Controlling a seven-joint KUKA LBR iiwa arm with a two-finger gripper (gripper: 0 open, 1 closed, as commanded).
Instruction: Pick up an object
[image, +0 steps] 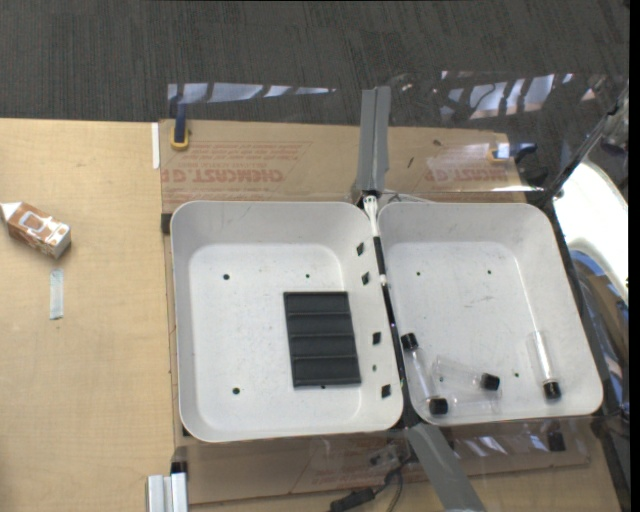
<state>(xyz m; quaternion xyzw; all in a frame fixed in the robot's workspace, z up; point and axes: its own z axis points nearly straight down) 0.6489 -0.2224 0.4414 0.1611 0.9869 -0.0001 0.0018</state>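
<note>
Two white bins were seen side by side on the counter (80, 400), with brown cardboard (240, 160) laid underneath them. In the left bin (190, 300) a black ribbed block (322, 338) was found lying flat, a bit toward the near-right part of the floor and not touching any wall.

The right bin (560, 270) was where the small stuff was parked: a few clear tubes with black caps, all gathered along the near edge. One tube (543, 362) was laid close to the right wall, another (466, 377) around the middle, and a third (424, 375) just beside the left wall. How many there really were couldn't be made out, honestly, since clear plastic on white is rough.

Off on the left of the counter, well apart from the bins, a small orange-and-white box (38, 230) was spotted, with a pale little strip (56, 296) near it.

As for the pincer, whether it was wide or narrow couldn't be told.
</note>
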